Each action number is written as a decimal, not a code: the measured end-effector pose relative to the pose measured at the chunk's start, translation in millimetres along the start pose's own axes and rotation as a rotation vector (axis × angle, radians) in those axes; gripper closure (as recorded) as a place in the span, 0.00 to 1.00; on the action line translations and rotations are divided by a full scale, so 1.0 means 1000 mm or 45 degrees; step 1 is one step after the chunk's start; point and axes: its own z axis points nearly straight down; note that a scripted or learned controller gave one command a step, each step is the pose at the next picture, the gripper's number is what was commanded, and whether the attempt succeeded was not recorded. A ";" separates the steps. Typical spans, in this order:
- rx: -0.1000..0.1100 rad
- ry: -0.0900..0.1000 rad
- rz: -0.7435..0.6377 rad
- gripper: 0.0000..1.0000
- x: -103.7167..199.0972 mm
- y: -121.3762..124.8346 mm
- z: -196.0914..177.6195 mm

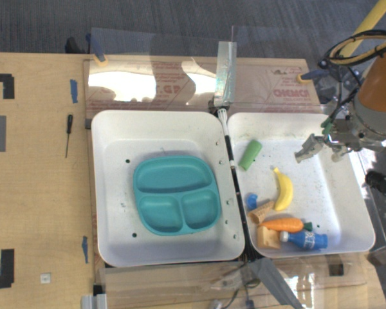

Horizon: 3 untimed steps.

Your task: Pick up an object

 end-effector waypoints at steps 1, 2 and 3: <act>0.006 0.001 0.050 0.00 0.056 -0.008 0.110; -0.004 0.000 0.055 1.00 0.054 -0.005 0.096; -0.003 -0.001 0.379 1.00 0.064 0.029 0.074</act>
